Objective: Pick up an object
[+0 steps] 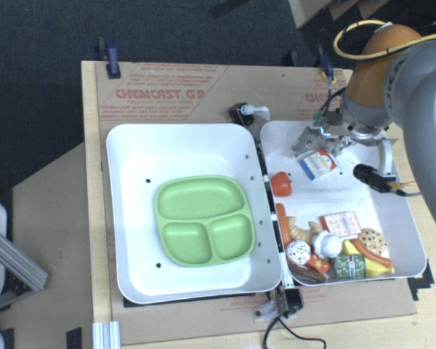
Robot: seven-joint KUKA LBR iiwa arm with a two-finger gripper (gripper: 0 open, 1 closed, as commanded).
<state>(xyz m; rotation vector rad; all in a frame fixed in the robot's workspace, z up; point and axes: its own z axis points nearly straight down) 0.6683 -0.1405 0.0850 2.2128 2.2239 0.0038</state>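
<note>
My gripper point(322, 142) hangs over the far part of the right bin point(400, 217), under the grey arm with its orange band. A small blue and white carton point(318, 164) lies tilted directly below it, touching or almost touching it; I cannot tell whether it is gripped. A red round piece point(280, 185) sits by the bin's left wall. Near the front lie an orange stick point(282, 224), a red and white box point(341, 224), a dotted white ball point(299, 251), a cookie point(373, 240) and a green can point(349, 266).
The left bin point(131, 158) holds a green divided plate point(203, 219) in its middle. A small black and white fitting point(247, 112) sits on the board behind the gap between the bins. A black cable end point(374, 177) hangs right of the carton.
</note>
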